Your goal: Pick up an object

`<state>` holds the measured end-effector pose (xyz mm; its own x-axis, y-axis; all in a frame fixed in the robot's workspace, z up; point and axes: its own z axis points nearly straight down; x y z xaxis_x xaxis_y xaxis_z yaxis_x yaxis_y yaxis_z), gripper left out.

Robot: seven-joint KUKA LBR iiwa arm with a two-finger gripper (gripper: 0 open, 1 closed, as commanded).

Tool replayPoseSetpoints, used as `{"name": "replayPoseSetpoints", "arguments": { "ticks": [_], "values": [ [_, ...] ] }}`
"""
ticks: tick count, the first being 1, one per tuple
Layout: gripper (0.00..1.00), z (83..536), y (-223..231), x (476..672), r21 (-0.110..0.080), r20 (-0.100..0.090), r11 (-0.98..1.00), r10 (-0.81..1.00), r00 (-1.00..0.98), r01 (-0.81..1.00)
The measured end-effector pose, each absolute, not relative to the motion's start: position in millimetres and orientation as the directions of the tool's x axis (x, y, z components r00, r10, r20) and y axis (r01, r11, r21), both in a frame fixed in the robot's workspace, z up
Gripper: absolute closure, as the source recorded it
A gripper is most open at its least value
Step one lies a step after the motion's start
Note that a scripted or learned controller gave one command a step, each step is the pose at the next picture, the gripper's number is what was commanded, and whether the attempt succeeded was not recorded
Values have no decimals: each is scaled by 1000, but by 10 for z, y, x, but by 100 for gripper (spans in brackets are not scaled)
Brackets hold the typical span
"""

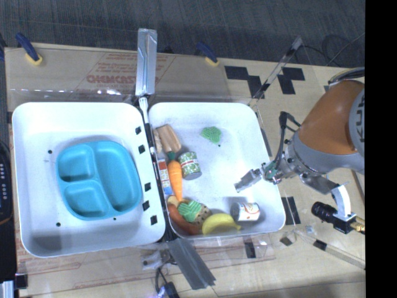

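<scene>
A: Cardboard-topped bench, 2 white bins; the right bin [248,113] holds the clutter. How far along?

B: Barely begun, I'd judge. The gripper [249,179] hovers above bare floor near the small can [247,212], carrying nothing; its opening I cannot tell.

A: Obstacles?

B: Banana [218,223], carrot [175,177] and green-labelled can [190,165] crowd the left wall; a blue tray [98,179] fills the other bin.

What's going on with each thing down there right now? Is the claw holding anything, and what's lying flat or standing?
gripper: over the right bin, nothing visibly between its fingers.
blue tray: lying flat in the left bin, compartments bare.
small can: on its side by the right bin's near wall.
green-labelled can: tipped over beside the carrot.
carrot: lying flat.
banana: lying in the near corner.
green leafy piece: lying alone, apart from the others.
</scene>
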<state>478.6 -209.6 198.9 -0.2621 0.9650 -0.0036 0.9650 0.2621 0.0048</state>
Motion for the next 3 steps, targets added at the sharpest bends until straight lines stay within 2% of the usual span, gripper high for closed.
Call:
{"name": "replayPoseSetpoints", "arguments": {
  "ticks": [1,2,3],
  "values": [
    [0,2562,-1967,5215,1,-1,423,906,-423,906],
    [0,934,-2097,5080,2,-1,441,897,-441,897],
    [0,1886,-2091,6208,7,-5,392,920,-392,920]
  ]
}}
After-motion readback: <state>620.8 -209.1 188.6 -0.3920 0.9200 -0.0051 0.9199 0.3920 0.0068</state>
